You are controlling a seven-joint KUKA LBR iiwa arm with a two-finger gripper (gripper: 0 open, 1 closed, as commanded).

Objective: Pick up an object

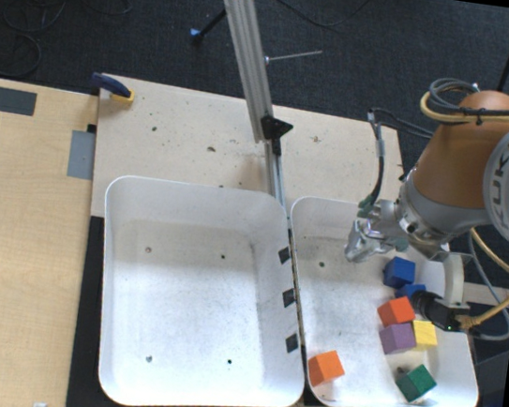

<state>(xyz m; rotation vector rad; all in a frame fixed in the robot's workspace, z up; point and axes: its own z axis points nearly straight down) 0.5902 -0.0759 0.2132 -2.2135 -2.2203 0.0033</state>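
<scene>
My gripper [358, 249] hangs over the back half of the right bin [353, 307], near its left-middle, with nothing visible between its fingers. Several small blocks lie in this bin. A blue block [400, 272] sits just right of the gripper. Further toward the front right are a red-orange block [397, 311], a purple block [397, 338] and a yellow block [425, 333], all close together. A green block [416, 382] lies near the front right corner. An orange block [327, 366] rests at the front left, beside the divider.
The left bin [189, 292] sits beside the right one, with black clips [287, 297] along the shared rim. A slanted aluminium bar [254, 79] rises from behind the bins. A blue and yellow clamp [112, 87] lies at the bench's back left.
</scene>
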